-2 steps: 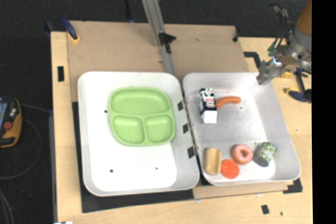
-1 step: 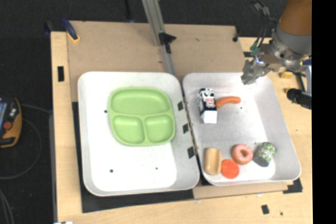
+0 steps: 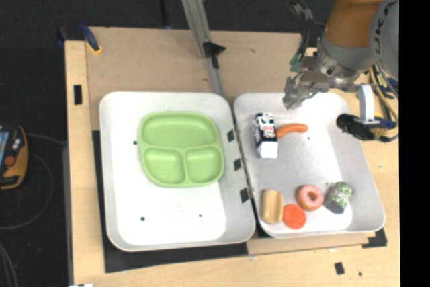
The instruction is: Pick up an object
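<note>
My gripper hangs over the far edge of the right bin, above and to the right of a small black-and-white carton. An orange carrot lies just right of that carton, below the gripper. Along the near side of the bin lie a tan bread roll, a red-orange tomato, a pink donut and a green-and-white leafy piece. Nothing shows between the fingers.
The left bin holds a green divided plate. A grey metal post rises from behind the bins, near their shared edge. The tan bench surrounds both bins.
</note>
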`<state>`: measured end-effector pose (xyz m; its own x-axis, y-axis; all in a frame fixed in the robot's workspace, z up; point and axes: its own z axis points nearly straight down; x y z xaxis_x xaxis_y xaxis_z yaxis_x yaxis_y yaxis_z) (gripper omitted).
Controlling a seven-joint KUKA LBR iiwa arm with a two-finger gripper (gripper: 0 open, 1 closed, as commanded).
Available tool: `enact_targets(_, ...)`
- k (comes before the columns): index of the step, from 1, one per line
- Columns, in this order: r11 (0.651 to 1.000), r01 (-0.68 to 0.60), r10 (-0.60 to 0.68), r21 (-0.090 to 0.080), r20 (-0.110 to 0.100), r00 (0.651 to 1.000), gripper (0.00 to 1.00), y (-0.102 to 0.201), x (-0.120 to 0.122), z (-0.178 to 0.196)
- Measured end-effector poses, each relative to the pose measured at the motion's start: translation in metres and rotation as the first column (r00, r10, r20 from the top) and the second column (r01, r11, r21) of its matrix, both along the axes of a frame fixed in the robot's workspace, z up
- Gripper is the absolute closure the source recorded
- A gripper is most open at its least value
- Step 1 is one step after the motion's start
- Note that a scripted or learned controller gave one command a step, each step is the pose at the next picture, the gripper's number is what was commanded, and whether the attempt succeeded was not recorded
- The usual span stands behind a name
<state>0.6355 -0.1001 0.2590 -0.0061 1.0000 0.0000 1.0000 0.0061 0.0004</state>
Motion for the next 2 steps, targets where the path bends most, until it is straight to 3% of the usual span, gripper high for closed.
enact_targets(2, 1.0, -0.002, 0.002, 0.001, 0.002, 1.0, 1.0, 0.118, 0.008, -0.008)
